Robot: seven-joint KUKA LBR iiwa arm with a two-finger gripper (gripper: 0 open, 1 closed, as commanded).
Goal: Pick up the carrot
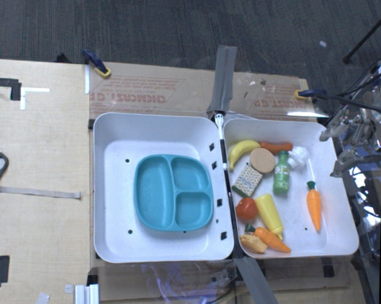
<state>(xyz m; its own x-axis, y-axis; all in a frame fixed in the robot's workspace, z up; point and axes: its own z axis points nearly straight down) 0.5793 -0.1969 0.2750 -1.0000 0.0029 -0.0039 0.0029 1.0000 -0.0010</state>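
On the pale wooden desk (41,143), the small orange plastic carrot (314,207) lies alone, right of the green bottle (281,173), probably light, stiff and slick, best pinched mid-body; the claw's state I cannot tell.

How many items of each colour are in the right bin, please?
Orange: 2, carrots
Yellow: 2, banana, bottle
Red: 2, tomato, sausage
Green: 1, bottle
Total: 7, leaving out others of unclear colour.
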